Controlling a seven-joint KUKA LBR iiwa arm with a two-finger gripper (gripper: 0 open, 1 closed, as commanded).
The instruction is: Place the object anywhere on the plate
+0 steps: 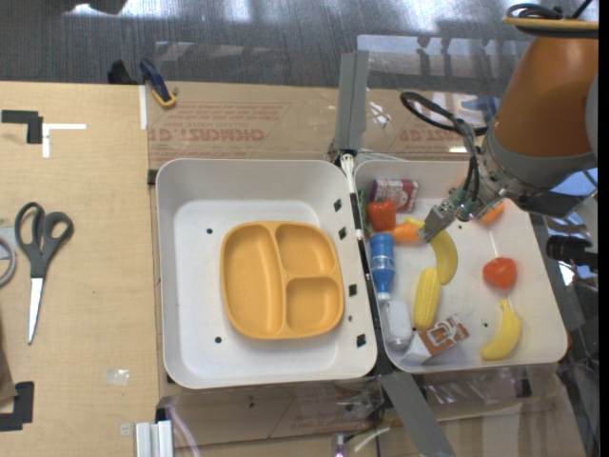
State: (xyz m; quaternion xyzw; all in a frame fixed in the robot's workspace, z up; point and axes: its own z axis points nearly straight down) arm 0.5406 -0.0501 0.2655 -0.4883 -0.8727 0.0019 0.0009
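A yellow divided plate (282,279) lies in the middle of the left bin (181,255), with nothing on it. My gripper (440,223) hangs over the right bin (547,346), just above the upper end of a curved banana (444,258) and right of a small orange carrot (407,232). I see nothing held in it. The arm's orange band and grey wrist cover the bin's back right corner.
The right bin also holds a red pepper (381,215), a red packet (401,193), a blue bottle (382,260), a corn cob (426,298), a tomato (500,272), a second banana (502,332) and a brown packet (444,335). Scissors (40,246) lie on the bench at the left.
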